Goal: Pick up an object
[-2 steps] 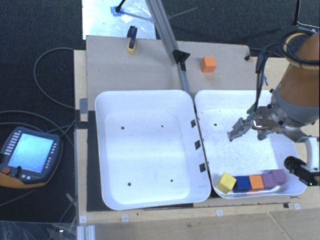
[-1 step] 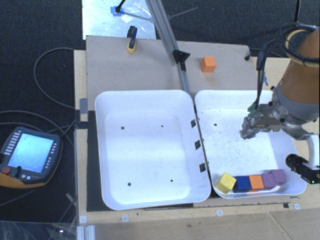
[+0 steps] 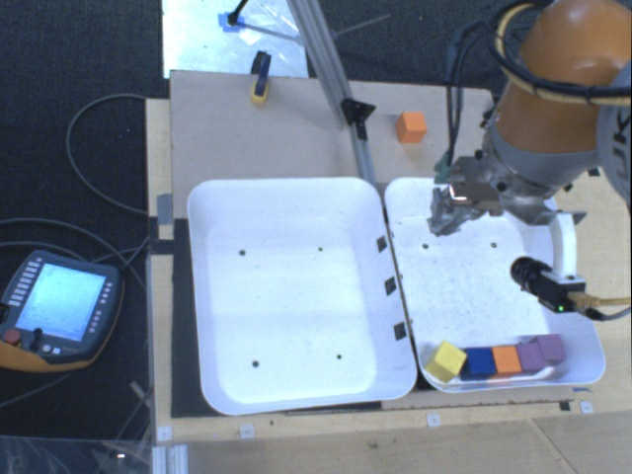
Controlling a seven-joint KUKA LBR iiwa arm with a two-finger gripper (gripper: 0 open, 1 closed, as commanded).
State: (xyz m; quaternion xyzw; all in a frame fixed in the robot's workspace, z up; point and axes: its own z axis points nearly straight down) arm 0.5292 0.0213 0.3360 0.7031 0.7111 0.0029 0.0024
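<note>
1. Two bins are set side by side: left bin, right bin.
2. Four blocks are lined along the right bin's near wall.
3. The gripper is placed over the right bin's far part, seemingly above its floor.
4. A lone block is left behind the bins.
5. A pendant is laid left of the bench.

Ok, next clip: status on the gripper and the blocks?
Gripper over right bin, upper end, nothing seen in it. Four blocks, yellow block through purple block, lined along near wall, untouched. Path clear.

Two white bins, five small blocks, one each yellow, blue, purple, two orange.
</note>
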